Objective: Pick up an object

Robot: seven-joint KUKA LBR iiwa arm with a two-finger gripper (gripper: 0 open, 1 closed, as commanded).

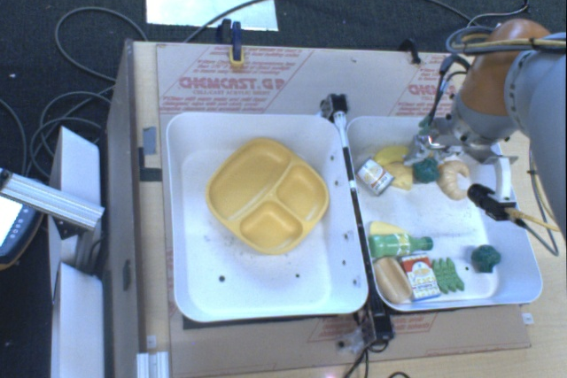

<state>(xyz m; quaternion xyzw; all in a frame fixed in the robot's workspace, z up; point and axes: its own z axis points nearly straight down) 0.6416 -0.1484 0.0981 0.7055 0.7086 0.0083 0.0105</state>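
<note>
The arm (pixel 532 93) reaches in from 3 o'clock, and its hand (pixel 432 144) hangs over the right bin (pixel 530 279), near that bin's 12 o'clock edge. From this slant I cannot tell whether the hand is apart or together. Just below it, at its 6 o'clock, lies a teal lump (pixel 426 170). The lump touches a yellow wedge (pixel 394 165) at its 9 o'clock and sits just beside a croissant (pixel 454 178) at its 3 o'clock. Whether the hand touches the lump is unclear. A can (pixel 375 176) lies tilted at the wedge's 8 o'clock, by the bin's wall. Toward the bin's 6 o'clock sit a green bottle (pixel 400 243), a bun (pixel 392 279), a red carton (pixel 423 276) and a green pod (pixel 449 276), with a broccoli (pixel 485 258) at 4 o'clock. The left bin (pixel 190 279) holds a yellow plate (pixel 266 193) at its centre. Both bins rest on the surface (pixel 266 80)
</note>
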